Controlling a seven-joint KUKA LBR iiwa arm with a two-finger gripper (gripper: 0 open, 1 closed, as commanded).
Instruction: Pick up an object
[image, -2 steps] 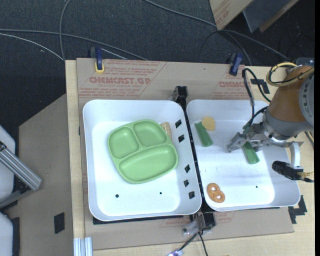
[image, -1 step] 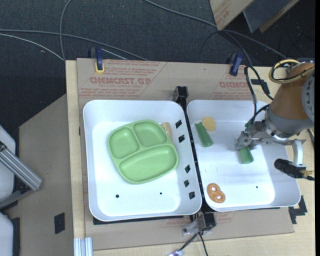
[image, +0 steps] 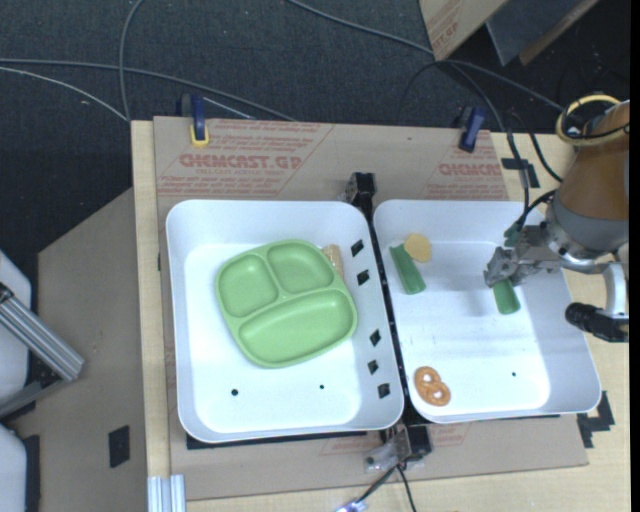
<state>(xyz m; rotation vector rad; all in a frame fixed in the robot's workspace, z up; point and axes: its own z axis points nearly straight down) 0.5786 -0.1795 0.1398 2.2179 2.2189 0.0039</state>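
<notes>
One gripper (image: 507, 272) over right bin (image: 560, 390) | touching green block (image: 507, 297)

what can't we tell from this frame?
- Gripper: whether it has the green piece below it; the wrist hides the contact.
- Tan item behind the green divided plate: the plate rim covers most of it.
- Arm: cut off by the frame's right edge.

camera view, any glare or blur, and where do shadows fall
Camera view: even, soft light, no harsh glare on the white bins; faint shadow under the green tray; the tool and the green piece below it look slightly soft.
</notes>
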